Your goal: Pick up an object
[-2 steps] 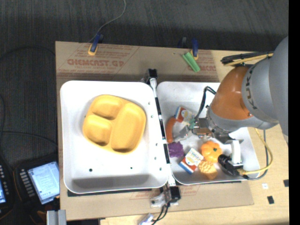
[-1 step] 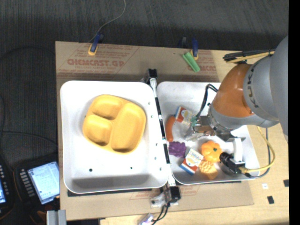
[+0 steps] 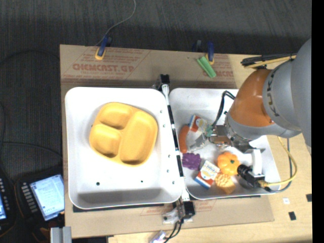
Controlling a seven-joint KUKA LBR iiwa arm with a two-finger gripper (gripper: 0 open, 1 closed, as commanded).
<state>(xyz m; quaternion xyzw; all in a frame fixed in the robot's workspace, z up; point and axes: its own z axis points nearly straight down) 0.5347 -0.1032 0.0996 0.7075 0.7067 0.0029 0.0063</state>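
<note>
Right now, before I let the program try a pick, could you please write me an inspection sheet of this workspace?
Surface: brown board bears two white bins, left bin and right bin, side by side.
Job's things: in the right bin lie a small carton, a purple toy, a red-and-blue box and an orange toy fruit.
Clutter: yellow divided plate in the left bin.
Grippers: gripper low over the right bin, beside the small carton; grasp cannot be judged.
Cables: thin cable runs to a blue clamp on the board's far edge.
Surroundings: dark carpet; lit screen at lower left.
</note>
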